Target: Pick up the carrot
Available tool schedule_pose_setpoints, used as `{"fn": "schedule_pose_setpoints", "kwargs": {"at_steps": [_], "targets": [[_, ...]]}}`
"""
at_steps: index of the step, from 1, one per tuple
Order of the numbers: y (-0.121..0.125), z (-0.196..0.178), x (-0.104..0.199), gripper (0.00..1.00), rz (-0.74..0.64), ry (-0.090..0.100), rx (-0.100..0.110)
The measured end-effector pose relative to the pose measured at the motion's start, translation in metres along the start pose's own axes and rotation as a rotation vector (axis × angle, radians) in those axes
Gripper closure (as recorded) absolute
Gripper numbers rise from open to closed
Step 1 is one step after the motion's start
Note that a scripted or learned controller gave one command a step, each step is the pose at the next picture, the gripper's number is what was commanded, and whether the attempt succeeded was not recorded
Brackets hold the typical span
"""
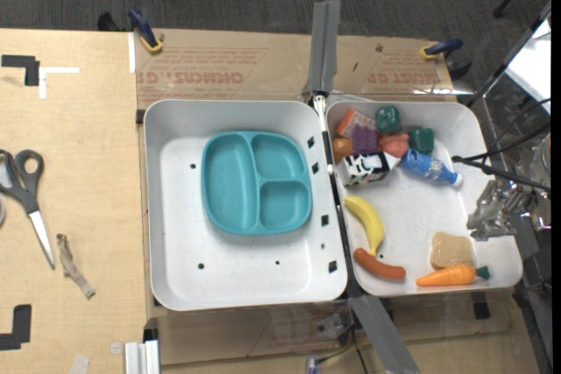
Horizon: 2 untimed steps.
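Here the claw [493, 219] is hovering above the carrot [449, 276], its state unclear; crowding by the bread slice [452, 250] and bin wall [504, 263] is risking a miss.

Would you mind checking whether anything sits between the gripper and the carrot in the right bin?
Nothing visible does. The gripper hovers at the right bin's right edge, and the carrot lies below-left of it. The bread slice sits just above the carrot, beside the direct line.

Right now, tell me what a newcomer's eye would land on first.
The teal divided plate stands out, lying alone in the left bin. The right bin holds bright toys clustered at its far end, with a banana in the middle and the orange carrot near its front edge. Scissors lie on the bench at left.
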<state>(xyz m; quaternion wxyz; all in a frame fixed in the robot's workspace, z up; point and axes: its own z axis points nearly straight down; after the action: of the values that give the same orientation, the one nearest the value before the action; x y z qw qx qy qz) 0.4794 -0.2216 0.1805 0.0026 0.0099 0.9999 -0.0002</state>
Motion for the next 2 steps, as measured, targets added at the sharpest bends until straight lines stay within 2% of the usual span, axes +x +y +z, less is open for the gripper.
{"fn": "schedule_pose_setpoints", "kwargs": {"at_steps": [1,2], "targets": [[0.001,0.012,0.000,1.00,-0.268,0.002,-0.002],[0.002,0.011,-0.027,1.00,-0.748,0.000,-0.003]]}}
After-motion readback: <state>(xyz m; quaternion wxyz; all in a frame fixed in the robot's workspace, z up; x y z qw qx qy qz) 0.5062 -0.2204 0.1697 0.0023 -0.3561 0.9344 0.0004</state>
